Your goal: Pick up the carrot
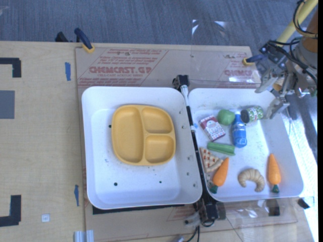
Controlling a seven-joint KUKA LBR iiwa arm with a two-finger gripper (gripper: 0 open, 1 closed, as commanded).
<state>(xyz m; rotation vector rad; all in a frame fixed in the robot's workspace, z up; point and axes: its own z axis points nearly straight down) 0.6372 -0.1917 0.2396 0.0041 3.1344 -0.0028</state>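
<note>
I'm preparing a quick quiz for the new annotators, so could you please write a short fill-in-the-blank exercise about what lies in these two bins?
1. The yellow divided plate lies in the ____ bin.
2. The right bin holds ____ carrots: one beside the pizza slice, another near the croissant.
3. The croissant lies ____ the two carrots.
4. The blue bottle lies beside the ____ pepper.

Missing words: left; two; between; green

yellow plate (143, 134) left bin | croissant (252, 178), blue bottle (238, 135) right bin
</note>
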